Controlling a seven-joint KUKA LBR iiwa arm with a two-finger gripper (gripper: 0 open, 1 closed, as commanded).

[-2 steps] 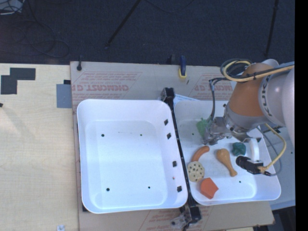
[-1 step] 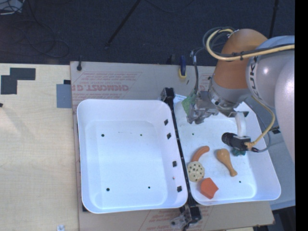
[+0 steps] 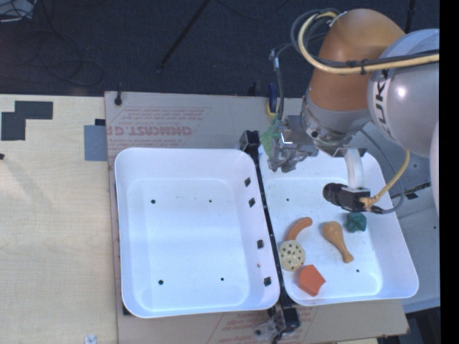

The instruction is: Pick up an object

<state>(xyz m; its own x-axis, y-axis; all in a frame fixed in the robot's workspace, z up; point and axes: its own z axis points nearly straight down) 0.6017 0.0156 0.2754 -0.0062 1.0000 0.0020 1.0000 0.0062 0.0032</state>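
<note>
Pincer: the pincer [image 3: 287, 156] hangs over the far left corner of the right bin [image 3: 391, 282], close to the divider; its own body blocks the tips, so whether it is released or clenched cannot be told, and nothing is seen in its grasp.
Arm: the grey arm [image 3: 401, 99] with its orange band reaches in from the right, above the far edge of the right bin.
Objects: all lie in the near half of the right bin, well apart from the pincer. An orange sausage [image 3: 298, 228] sits nearest the divider, a round speckled cookie [image 3: 291, 254] just near of it, a red block [image 3: 311, 279] nearest the front rim, a tan drumstick [image 3: 337, 239] in the middle, and a small teal lump [image 3: 356, 223] to its right.
Left bin: the left bin [image 3: 133, 192] sits alongside on the desk [image 3: 50, 228].
Stage: judged an approach, with no object chosen yet.
Risk, crowding: sausage, cookie and block lie close together, so a descent there could nudge a neighbour or pinch two at once.
Risk, shape: the drumstick's rounded, tapering form may slip out on closing.
Risk, wall: a descent at the present spot would likely meet bare floor or the divider.
</note>
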